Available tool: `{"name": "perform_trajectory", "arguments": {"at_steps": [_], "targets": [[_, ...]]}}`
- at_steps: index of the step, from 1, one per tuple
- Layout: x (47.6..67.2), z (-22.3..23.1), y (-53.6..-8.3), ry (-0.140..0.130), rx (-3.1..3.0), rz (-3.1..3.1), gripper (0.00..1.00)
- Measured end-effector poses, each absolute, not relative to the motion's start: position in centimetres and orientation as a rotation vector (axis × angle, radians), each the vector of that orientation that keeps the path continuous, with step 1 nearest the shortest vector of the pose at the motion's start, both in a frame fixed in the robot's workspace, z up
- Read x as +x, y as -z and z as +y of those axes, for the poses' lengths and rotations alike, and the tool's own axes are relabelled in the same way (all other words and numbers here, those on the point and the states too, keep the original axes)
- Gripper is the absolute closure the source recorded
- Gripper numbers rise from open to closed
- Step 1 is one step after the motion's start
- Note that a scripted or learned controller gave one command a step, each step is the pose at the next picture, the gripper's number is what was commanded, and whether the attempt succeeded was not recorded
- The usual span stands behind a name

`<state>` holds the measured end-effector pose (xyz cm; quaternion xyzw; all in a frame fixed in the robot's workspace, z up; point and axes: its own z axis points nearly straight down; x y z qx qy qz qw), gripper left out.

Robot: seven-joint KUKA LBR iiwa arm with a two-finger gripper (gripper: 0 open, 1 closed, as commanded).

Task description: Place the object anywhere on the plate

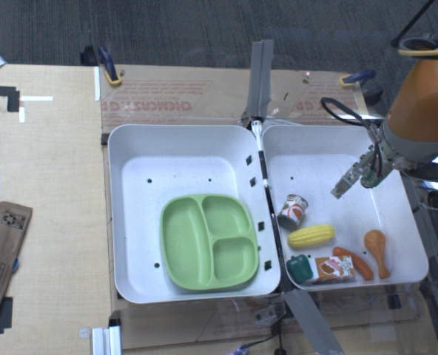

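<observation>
A green divided plate (208, 240) with three compartments lies in the left bin (130, 161). The right bin (315, 154) holds a small red and white can (293, 211), a yellow corn cob (311, 235), a green pepper (299, 268), a red packet (334, 268), an orange sausage-like piece (354, 262) and an orange drumstick (378, 248). My gripper (350, 180) hangs over the right bin's upper right part, pointing down and left. It is up and to the right of the can and apart from every object.
A grey divider post (261, 80) stands at the back between the bins. Blue clamps (109, 66) sit on the cardboard behind them. A black cable (345, 113) loops near the arm (419, 102), which enters from the right.
</observation>
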<state>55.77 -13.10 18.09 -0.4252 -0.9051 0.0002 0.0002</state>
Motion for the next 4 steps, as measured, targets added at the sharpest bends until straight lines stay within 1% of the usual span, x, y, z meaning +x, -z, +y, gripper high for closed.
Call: {"name": "perform_trajectory", "arguments": {"at_steps": [1, 2, 3, 4], "targets": [[57.1, -5.9, -19.1, 0.0, -1.01, -2.976, 1.0], [53.0, 1.4, -19.2, 0.0, -0.609, -3.082, 1.0], [52.0, 5.2, -19.1, 0.001, -0.243, -3.132, 1.0], [49.1, 11.2, -17.6, 0.0, -0.107, -3.139, 1.0]]}}
